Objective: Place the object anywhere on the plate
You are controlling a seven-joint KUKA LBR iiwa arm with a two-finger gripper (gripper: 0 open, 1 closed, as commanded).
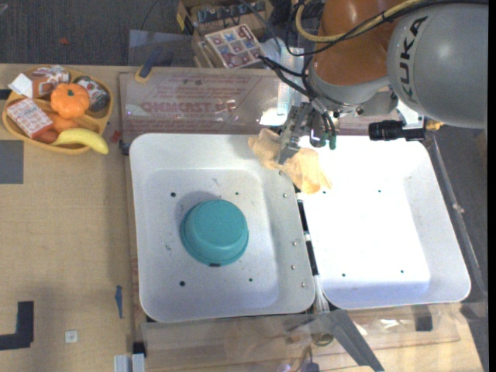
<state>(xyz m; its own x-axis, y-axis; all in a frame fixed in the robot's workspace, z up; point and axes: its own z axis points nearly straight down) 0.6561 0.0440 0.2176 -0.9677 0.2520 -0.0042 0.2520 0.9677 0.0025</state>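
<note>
Gripper point(288, 147) pinches the tan cloth-like object point(304, 167) right of the teal plate point(215, 232); I'd lift clear before carrying it over.

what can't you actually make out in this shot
- Tan, crumpled object at the bins' shared top edge: the gripper covers its middle, so its full shape and kind are unclear.
- Grip: from the slanted overhead camera view, contact between gripper and object is unreadable.
- Teal plate in the left bin: whether it is a plate or an upturned bowl is unclear.
- Arm: cut off by the top and right edges.
</note>
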